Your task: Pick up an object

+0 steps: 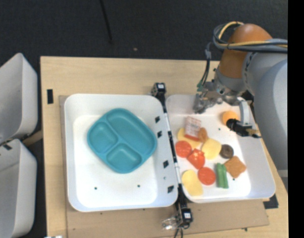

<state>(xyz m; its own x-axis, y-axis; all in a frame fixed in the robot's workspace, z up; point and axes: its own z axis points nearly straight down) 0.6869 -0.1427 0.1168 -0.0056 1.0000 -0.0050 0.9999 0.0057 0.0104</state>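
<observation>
Wooden bench (53, 78); gripper (205, 103) above packet (193, 127) (label unreadable).

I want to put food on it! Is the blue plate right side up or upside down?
Right side up. The blue plate lies flat in the left bin, its three hollows facing up.

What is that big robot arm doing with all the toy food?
The robot arm's gripper hangs over the far end of the right bin, above a pile of toy food. Nothing shows between its fingers. The nearest piece is a small red and white packet. The left bin holds a blue divided plate.
</observation>
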